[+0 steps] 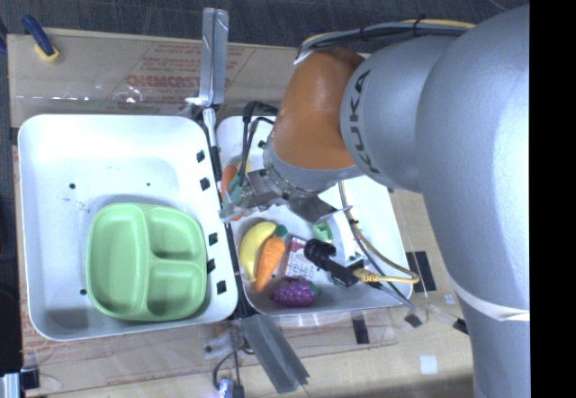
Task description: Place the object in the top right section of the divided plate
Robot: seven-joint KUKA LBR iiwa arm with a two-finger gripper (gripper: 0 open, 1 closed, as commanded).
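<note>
A green divided plate (pixel 144 259) lies in the left bin (pixel 54 162), toward its front. In the right bin (pixel 382 207) are toy foods: a yellow fruit (pixel 254 243), an orange carrot (pixel 269 259), purple grapes (pixel 293 293) and a pink packet (pixel 299 263). My gripper (pixel 241 198) reaches down at the right bin's left wall, just behind the yellow fruit. The wrist and orange band hide most of it. A small orange item (pixel 229 177) shows beside it at the wall.
The big grey arm (pixel 432 117) covers the back and middle of the right bin. A black cable with a yellow plug (pixel 360 275) hangs over the bin's front right. A metal divider post (pixel 214 54) stands between the bins at the back.
</note>
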